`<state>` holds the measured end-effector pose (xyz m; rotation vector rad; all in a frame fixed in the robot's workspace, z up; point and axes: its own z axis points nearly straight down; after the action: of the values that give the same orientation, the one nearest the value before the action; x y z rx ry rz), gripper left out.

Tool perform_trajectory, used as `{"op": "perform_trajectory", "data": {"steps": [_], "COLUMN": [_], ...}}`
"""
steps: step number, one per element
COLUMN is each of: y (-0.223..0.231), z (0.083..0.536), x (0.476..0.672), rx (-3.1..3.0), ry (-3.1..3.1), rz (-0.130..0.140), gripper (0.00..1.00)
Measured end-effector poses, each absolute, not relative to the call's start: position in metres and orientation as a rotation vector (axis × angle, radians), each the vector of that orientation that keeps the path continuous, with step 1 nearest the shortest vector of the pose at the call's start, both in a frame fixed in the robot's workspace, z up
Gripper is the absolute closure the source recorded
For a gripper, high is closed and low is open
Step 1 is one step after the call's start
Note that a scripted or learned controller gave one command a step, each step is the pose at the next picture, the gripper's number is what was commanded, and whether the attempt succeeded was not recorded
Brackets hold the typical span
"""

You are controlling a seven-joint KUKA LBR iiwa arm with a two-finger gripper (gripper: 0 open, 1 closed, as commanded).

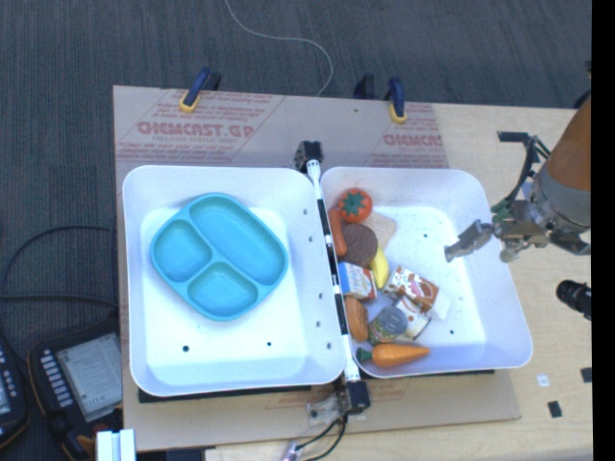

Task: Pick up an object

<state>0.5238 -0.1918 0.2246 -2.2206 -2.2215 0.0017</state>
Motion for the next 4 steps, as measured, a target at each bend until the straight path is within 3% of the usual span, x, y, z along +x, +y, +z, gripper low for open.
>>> {"op": "perform_trajectory", "data": {"steps": [1,3,4], "y": [-0.185,-0.162,-0.156], "z": [0.112,0.109,0.123], "x": [0.504,0.503,0.507], "rx": [-2.230,-2.245,-2.234], "ry": [-2.233,-2.240,-2.247], "rz": [-0.020,-0.030,-0.047], "gripper": [0.00,0.00,1.00]}}
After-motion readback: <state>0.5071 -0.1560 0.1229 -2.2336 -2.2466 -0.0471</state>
